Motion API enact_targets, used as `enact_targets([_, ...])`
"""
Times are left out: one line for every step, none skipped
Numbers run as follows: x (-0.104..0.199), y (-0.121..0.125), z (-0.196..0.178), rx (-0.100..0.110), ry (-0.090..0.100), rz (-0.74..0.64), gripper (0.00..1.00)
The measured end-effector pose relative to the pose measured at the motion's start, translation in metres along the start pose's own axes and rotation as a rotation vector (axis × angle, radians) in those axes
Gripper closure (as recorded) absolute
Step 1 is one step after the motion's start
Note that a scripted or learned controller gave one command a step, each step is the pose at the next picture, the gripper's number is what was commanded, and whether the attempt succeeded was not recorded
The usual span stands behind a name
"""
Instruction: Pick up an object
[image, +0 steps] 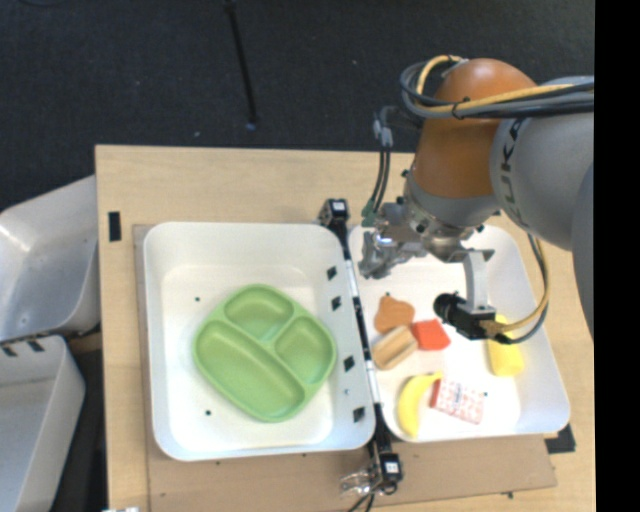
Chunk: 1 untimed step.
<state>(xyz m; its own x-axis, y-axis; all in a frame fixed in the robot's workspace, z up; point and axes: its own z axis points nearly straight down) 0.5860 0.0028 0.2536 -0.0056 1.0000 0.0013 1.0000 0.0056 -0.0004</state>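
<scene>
Toys crowd the right bin (545, 400) near the surface's right edge, where the orange block (431, 335) at the bin's middle looks light, stiff and squarely grippable across its flat sides, though whether the hand (385, 252) above is clenched I cannot tell.

The arm (470, 130) hides the right bin's (535, 400) far end, and its own jaws cannot be made out.
</scene>
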Motion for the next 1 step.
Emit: enact_targets([0.0402,-0.0325,0.013,0.002,-0.002,0.002,1.0])
